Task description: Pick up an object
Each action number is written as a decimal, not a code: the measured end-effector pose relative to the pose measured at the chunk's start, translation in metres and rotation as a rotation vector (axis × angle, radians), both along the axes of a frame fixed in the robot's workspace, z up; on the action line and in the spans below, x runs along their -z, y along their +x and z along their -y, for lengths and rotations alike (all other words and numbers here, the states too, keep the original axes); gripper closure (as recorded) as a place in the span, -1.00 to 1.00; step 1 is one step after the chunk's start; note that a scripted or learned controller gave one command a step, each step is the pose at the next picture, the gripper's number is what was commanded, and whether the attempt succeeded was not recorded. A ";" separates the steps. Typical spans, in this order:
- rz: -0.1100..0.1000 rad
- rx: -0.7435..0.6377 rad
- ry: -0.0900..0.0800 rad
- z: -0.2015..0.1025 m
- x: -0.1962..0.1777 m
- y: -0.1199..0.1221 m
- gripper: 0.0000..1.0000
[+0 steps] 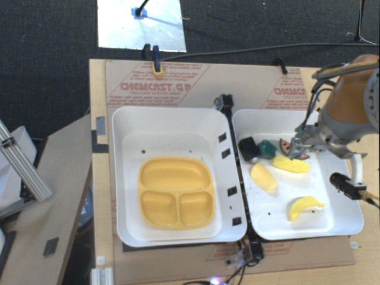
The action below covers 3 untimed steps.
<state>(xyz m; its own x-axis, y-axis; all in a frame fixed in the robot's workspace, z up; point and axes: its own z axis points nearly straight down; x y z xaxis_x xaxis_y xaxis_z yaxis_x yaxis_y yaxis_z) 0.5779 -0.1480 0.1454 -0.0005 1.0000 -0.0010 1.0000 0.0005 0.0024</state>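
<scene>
Dark carpet floor (47, 52); pale sheet (141, 18) lying on it

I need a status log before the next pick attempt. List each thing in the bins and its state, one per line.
yellow divided tray: flat in the left bin, compartments bare.
corn cob: lying in the right bin, at the gripper.
banana: lying loose, untouched.
pale yellow block: lying loose.
black piece: resting near the divider.
green piece: beside the black piece.
gripper: low over the corn cob.
</scene>
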 end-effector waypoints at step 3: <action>-0.001 -0.009 0.003 -0.058 -0.089 0.008 1.00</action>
